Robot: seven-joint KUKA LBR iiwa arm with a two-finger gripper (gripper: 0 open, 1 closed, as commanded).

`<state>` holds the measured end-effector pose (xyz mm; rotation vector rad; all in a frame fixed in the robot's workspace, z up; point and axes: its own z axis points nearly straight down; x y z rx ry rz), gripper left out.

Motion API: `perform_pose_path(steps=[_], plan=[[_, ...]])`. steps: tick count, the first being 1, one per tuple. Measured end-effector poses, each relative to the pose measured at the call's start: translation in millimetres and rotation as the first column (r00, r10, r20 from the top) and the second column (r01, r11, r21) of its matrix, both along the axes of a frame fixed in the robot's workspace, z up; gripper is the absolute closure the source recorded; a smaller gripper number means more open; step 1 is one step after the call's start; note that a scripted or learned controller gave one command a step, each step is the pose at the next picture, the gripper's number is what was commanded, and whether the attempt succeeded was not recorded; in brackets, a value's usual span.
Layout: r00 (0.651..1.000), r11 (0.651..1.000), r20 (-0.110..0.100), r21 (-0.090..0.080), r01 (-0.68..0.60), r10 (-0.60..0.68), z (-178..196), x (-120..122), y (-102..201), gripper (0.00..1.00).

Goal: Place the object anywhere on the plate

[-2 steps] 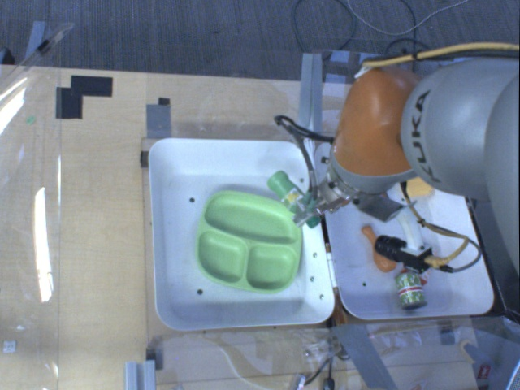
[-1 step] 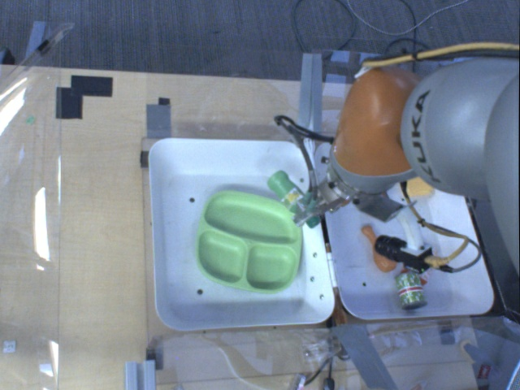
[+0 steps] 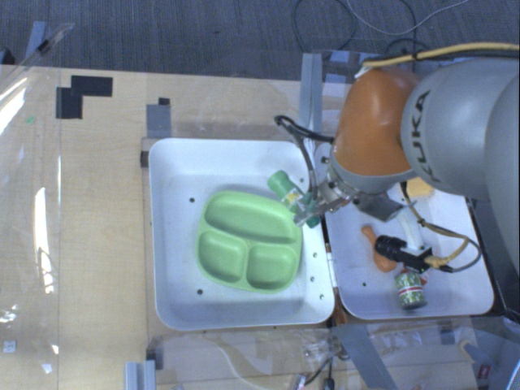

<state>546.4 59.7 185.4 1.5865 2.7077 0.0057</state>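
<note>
Your gripper (image 3: 299,204) clamps a green bottle (image 3: 284,187) at the green plate's (image 3: 244,246) far right rim, left bin (image 3: 171,242) beneath.

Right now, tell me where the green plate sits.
The green plate lies in the left white bin, toward its right half, with the tool and a small green object at its upper right edge.
</note>
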Motion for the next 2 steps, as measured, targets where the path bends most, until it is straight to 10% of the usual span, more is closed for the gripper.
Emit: perform_pose_path(steps=[1,2], plan=[[1.0,1.0,0.006,0.001,0.0,0.0,11.2,2.0,0.5,1.0],[1.0,1.0,0.006,0.001,0.0,0.0,11.3,2.0,0.5,0.0]])
